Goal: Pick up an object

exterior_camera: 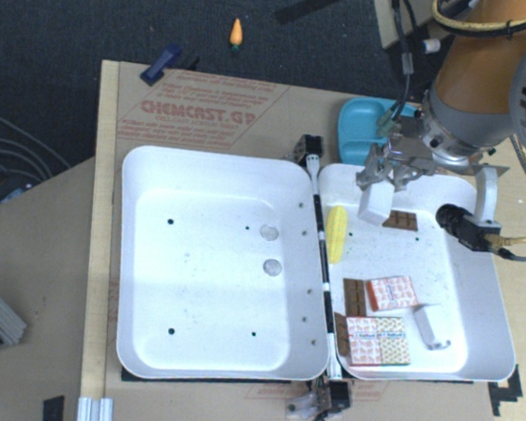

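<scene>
**Arm over the far end of the right bin, a pale block at its jaws**

The gripper [387, 176] hangs over the far part of the right bin [486, 320], and a small pale block [375, 205] sits directly below its metal fingers. The block looks lifted clear of the bin floor, yet the slanted view does not settle whether the fingers pinch it or merely stand above it, so I cannot tell how the jaws stand. Just right of the block lies a dark brown bar [402, 221]; a yellow corn cob [335, 232] lies along the divider to its left.

If the block is held, the sound course is a straight vertical rise, slow enough that a loose pinch does not let it swing or slip. If it is not, the jaws should come down square over it, straddling its narrow sides and keeping off the brown bar.

Other candidates wait nearer the camera: a patterned packet [392, 291], a second patterned packet [379, 342] by the near rim, and a grey stick [432, 328]. They are crowded, so the far block is the cleaner target.

The arm enters from the right, its orange band [482, 65] above the wrist, the wrist pointing nearly straight down. The left bin [153, 183] holds two small round discs
</scene>
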Controlling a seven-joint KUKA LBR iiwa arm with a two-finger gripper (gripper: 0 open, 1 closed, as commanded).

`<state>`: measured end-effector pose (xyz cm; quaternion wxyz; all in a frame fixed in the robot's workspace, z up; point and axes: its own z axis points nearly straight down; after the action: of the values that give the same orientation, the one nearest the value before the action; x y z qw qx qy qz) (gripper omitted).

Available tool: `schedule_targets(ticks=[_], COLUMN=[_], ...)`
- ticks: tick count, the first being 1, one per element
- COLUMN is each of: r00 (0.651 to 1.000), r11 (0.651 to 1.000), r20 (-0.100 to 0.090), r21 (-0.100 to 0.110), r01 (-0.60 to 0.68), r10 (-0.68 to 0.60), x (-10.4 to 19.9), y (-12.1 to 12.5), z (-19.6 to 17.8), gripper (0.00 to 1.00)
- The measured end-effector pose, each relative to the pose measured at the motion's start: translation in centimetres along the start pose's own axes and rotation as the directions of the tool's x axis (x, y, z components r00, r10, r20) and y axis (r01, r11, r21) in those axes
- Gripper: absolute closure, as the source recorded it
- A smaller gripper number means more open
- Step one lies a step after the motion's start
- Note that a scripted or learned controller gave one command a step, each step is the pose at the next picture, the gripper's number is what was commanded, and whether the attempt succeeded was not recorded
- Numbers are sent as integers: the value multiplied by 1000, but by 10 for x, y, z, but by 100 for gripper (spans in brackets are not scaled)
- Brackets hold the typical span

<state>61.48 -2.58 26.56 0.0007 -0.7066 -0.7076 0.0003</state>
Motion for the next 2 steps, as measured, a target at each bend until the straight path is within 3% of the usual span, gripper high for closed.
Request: schedule_targets(ticks=[1,2], r00=[1000,1000], r11=[1000,1000], r20=[2,2], r21=[-3,-3], r01=[-1,-1], r10=[1,1], x=[-7,-7], y=[40,40], z=[3,3], gripper=[100,0])
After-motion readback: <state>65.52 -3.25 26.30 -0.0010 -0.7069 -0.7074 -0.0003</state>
